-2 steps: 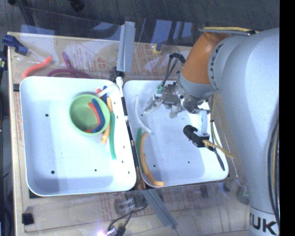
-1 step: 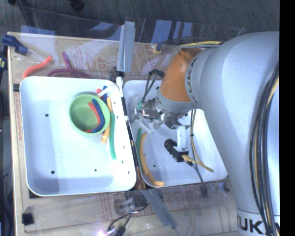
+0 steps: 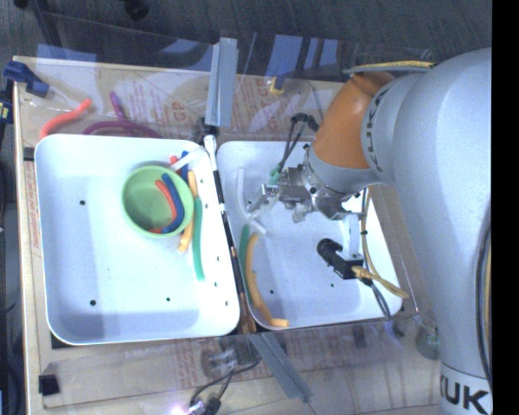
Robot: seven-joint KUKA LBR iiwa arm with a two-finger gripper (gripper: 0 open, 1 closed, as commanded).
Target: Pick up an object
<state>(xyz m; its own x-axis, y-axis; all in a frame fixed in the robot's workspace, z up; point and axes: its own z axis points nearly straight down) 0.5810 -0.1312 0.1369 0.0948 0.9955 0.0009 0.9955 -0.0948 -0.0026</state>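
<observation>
My gripper (image 3: 258, 211) hangs low over the left part of the right bin (image 3: 311, 305), reaching in from the right. Just below it a long yellow-olive tube (image 3: 254, 282) lies along the bin's left wall, its orange tip near the front edge. Nothing can be made out in the gripper. In the left bin (image 3: 86, 266) a green bowl (image 3: 147, 201) holds a red curved piece (image 3: 168, 194). A green stick (image 3: 197, 247) and an orange stick (image 3: 187, 235) lie to the bowl's right.
The raised rims where the two bins meet run close to the gripper's left. A blue piece (image 3: 193, 182) lies by the bowl's right rim. A red hose (image 3: 121, 129) and an orange tool (image 3: 65, 116) lie on the bench behind the left bin.
</observation>
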